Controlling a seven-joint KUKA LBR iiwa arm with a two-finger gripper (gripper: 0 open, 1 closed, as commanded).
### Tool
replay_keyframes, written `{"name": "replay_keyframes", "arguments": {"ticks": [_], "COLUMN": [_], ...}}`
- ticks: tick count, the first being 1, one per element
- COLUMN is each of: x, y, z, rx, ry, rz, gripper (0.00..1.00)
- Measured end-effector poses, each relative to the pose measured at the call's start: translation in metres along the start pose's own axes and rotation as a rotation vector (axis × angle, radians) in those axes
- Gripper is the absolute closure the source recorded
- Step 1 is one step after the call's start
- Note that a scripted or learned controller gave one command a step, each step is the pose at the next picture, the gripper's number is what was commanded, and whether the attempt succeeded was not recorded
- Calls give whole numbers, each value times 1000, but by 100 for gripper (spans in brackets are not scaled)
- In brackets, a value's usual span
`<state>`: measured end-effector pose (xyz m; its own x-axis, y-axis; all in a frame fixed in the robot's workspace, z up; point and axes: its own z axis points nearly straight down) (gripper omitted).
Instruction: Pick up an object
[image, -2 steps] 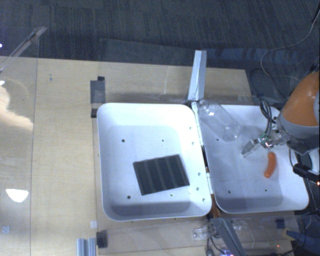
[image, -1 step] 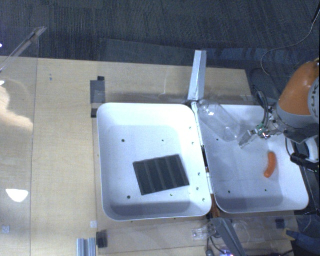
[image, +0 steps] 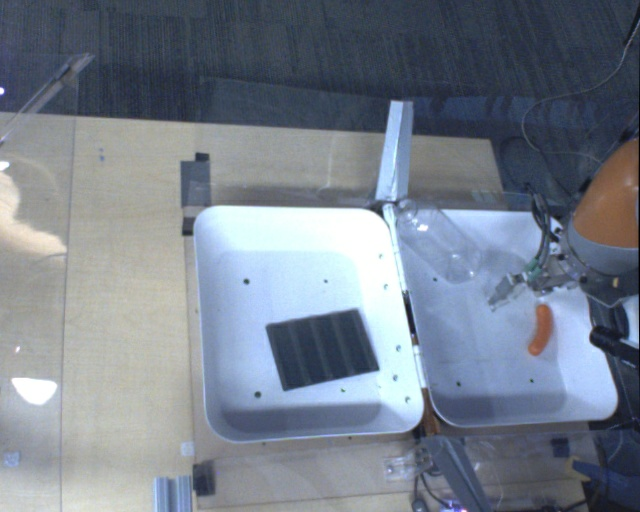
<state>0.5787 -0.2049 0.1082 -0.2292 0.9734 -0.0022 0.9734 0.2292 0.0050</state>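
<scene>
In the right bin (image: 500, 400) lies a small orange sausage-shaped object (image: 541, 330), near the bin's right side. A clear plastic bottle (image: 438, 240) rests in that bin's far left corner, hard to make out against the white. A black ribbed mat (image: 322, 348) lies flat in the left bin (image: 230, 300). My gripper (image: 515, 284) hangs low over the right bin, just up and left of the orange object and right of the bottle. It is small and blurred, and I see nothing held in it.
The arm's orange band (image: 612, 205) and grey wrist reach in over the right bin's right rim. A grey upright bar (image: 395, 150) stands behind the seam between the bins. Cables and clamps sit along the bench's front edge (image: 450, 470).
</scene>
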Motion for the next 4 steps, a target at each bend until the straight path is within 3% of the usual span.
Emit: {"name": "replay_keyframes", "arguments": {"ticks": [1, 2, 3, 4], "x": [-1, -1, -1, 1], "y": [7, 10, 10, -1], "z": [19, 7, 7, 6], "rx": [-4, -11, -11, 0], "ry": [-2, -4, -4, 0], "rz": [-82, -85, -85, -171], "gripper": [0, 100, 0, 0]}}
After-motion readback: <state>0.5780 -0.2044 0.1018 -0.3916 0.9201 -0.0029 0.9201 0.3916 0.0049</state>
